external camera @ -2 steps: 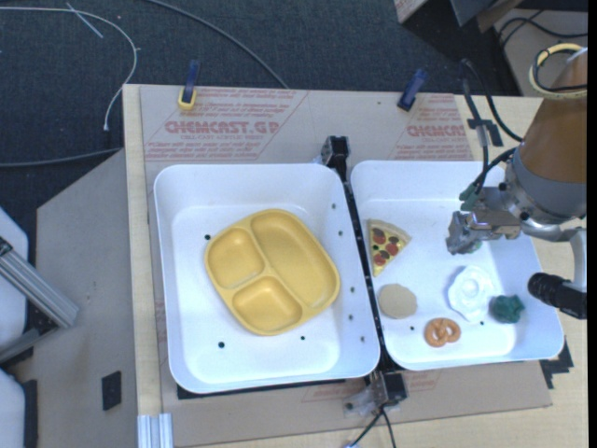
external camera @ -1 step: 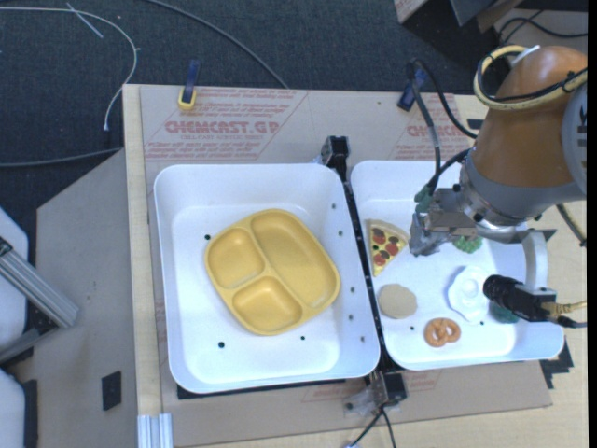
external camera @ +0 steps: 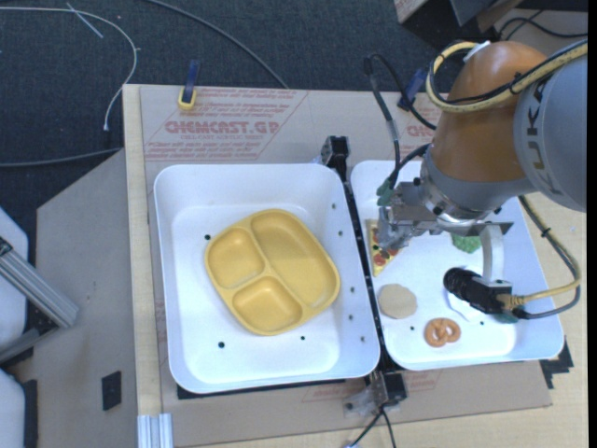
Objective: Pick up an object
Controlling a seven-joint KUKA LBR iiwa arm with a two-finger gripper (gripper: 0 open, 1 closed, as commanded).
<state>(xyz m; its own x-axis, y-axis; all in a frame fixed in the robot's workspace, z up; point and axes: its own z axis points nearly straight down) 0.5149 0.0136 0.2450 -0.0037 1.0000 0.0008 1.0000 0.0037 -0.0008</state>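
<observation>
Left bin (external camera: 177,250): yellow divided plate (external camera: 271,271), rigid, likely slick.
Right bin (external camera: 532,343): gripper (external camera: 396,236) low at left wall over colourful item (external camera: 379,250); grip state unclear.
Near: tan cookie (external camera: 398,301), pretzel (external camera: 442,331) — light, probably stiff; pinch across edges.

Even overhead light, soft shadows, slightly grainy

A robotics lab: bench-mounted bins (external camera: 177,250), loose cables (external camera: 93,26).
</observation>
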